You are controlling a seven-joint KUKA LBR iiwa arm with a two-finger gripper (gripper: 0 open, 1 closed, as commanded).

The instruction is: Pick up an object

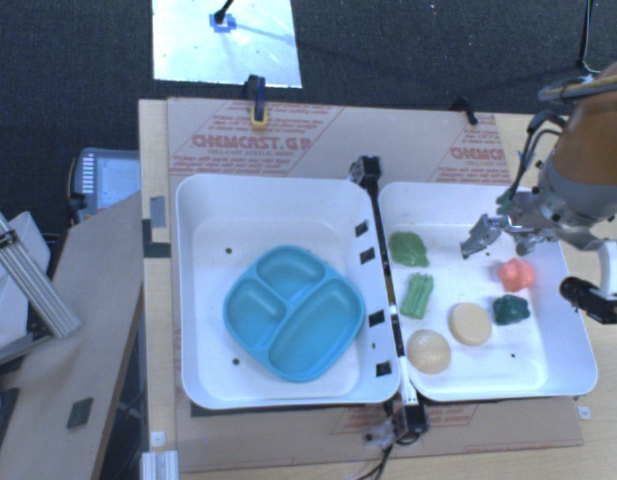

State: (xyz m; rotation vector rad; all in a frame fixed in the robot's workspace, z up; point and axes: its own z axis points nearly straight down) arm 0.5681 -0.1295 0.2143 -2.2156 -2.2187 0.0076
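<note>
Tool (480,240): you have it over the right bin (563,388), near that bin's back wall. The fingertips are small and dark against the white floor; whether they are spread or closed cannot be told. Nothing is seen between them.

Candidates: six small toy foods lie in the right bin, all on the floor of the bin and apart from each other.

Pink piece (516,274): closest to the tool, just to its right and a little nearer the camera. Lumpy, probably light moulded plastic or rubber. Take it across its narrow waist, if you choose it.

Dark green piece (510,310): just past the pink one from the tool. Knobbly outline, so fingers may slip off the bumps; grip low and centred.

Leafy green piece (408,249): to the tool's left, near the divider (384,278). Flat and ruffled, likely thin; a pinch from above may skate over it.

Green stick (417,295): left of the tool and nearer the camera. Long and ribbed; close across the short axis at mid-length.

Two tan rounds (470,324) (428,351): farthest from the tool, toward the front wall. Smooth domes, judged the slipperiest; they need a wide opening and a grip at the widest point.

Blue tray (294,313): in the left bin (203,298), well away from the tool. Broad, stiff and shallow, a poor fit for two fingers.

Weight: all look light; none looks fragile.
</note>
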